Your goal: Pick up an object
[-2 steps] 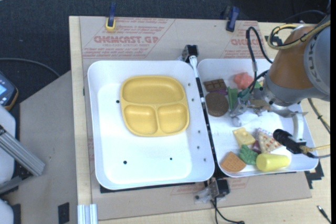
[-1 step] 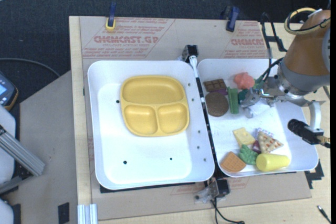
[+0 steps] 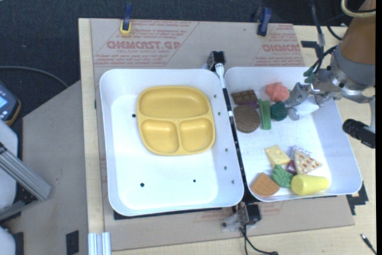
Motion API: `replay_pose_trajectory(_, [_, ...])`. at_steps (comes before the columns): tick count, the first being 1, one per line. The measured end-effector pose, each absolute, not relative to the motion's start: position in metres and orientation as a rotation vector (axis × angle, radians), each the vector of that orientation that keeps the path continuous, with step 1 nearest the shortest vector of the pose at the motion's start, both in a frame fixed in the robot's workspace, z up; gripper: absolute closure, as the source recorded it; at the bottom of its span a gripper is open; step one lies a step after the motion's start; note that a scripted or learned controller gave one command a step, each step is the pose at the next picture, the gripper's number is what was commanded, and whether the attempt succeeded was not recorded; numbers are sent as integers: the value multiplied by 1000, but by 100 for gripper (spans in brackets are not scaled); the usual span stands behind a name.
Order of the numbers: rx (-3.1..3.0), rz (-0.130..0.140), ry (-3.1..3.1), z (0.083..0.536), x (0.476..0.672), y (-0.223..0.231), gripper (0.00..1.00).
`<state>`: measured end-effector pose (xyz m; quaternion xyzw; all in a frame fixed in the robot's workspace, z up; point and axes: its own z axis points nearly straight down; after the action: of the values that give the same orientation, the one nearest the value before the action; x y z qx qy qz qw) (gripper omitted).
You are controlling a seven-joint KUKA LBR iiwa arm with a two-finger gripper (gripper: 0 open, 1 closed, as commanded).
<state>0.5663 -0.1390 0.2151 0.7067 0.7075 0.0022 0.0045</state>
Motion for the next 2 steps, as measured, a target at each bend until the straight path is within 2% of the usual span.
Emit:
replay_pose_trajectory(1, [2217, 3, 2219, 226, 567, -139, 100])
replay_pose_trajectory(2, [2212, 5, 2226, 232, 574, -83, 100])
